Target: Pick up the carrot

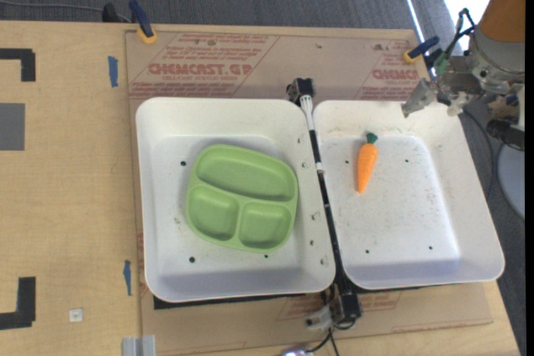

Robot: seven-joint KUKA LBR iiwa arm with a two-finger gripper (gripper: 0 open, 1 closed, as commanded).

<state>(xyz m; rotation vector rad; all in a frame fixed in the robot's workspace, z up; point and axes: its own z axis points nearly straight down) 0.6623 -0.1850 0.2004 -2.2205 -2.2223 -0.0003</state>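
Carrot (366, 165): lay loose in right bin (467, 258), upper-left part, leaf end up.
Gripper (430, 96): hung over bin's far-right rim, well apart from carrot; couldn't tell whether wide or narrow.
Risk: smooth, tapered carrot prob. rolls/squirts from an off-centre pinch.
Left bin (158, 263): green tray (242, 198), no issue.

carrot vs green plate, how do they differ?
The carrot is orange with a green top; the green plate is all green. The carrot is slim and tapered; the plate is broad, with three compartments. The carrot lies in the right bin, the plate in the left bin. Both rest flat, apart from the gripper.
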